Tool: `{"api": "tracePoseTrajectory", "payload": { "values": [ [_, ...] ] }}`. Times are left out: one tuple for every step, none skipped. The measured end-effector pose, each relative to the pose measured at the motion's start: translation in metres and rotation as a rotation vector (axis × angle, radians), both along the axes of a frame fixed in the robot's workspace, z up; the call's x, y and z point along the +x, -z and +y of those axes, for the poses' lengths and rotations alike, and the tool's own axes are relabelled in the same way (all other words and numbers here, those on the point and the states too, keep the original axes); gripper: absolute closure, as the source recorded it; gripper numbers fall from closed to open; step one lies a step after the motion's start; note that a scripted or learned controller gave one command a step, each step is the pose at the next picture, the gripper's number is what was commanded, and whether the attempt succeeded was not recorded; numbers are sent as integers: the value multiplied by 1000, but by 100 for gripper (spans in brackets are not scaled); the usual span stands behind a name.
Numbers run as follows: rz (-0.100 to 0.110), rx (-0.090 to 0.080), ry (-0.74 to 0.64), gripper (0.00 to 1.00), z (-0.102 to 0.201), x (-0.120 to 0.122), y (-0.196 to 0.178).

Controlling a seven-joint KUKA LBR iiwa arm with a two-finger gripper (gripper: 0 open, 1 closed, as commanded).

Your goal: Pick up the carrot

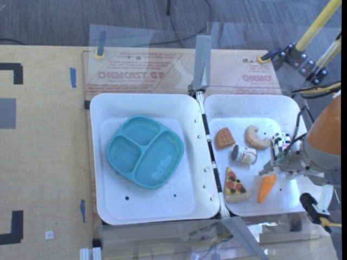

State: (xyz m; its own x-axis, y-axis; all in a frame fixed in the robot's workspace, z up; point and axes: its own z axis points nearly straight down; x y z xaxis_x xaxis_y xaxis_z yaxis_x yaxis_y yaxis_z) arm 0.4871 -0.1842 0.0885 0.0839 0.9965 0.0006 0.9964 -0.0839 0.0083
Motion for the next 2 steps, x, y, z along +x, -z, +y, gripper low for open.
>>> {"api": "tracePoseTrajectory", "payload": {
  "values": [
    [-6, -2, 6, 100, -3, 1, -11],
    [8, 0, -82, 100, 56, 9, -89]
  ]
}}
